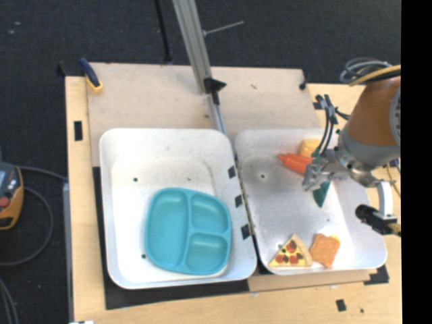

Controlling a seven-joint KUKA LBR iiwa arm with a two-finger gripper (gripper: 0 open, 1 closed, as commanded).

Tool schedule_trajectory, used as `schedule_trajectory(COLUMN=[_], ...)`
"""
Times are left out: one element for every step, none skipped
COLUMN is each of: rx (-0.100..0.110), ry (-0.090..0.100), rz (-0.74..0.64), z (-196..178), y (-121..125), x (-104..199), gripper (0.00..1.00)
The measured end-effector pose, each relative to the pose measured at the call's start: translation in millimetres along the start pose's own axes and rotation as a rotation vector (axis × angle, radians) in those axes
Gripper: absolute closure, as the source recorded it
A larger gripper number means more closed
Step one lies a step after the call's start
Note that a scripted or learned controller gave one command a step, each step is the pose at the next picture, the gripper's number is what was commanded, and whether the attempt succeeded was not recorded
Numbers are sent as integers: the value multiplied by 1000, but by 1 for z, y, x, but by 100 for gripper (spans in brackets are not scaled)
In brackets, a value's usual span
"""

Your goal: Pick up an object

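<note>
A single fixed camera looks down from above at a slant, set far enough back that the whole tabletop (169, 103) fits in the frame with dark floor (81, 19) showing along the top and left edges. The left bin (135, 150) sits at lower centre and the right bin (270, 201) at lower right, both seen whole, while a metal post (192, 36) leans up toward the top centre. The arm (374, 123) enters from the right edge at mid height
</note>
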State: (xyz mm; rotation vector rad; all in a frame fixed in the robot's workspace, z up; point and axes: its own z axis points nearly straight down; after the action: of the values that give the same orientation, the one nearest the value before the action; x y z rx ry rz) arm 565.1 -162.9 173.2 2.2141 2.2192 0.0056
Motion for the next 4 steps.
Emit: schedule_trajectory(rx=[0,0,5,8], ry=[-1,-1,2,3], rz=[-1,-1,-5,-4], z=[-51,-106,-93,-79], y=[11,13,32,40], x=[-6,-8,46,94], gripper=[100,100,100,100])
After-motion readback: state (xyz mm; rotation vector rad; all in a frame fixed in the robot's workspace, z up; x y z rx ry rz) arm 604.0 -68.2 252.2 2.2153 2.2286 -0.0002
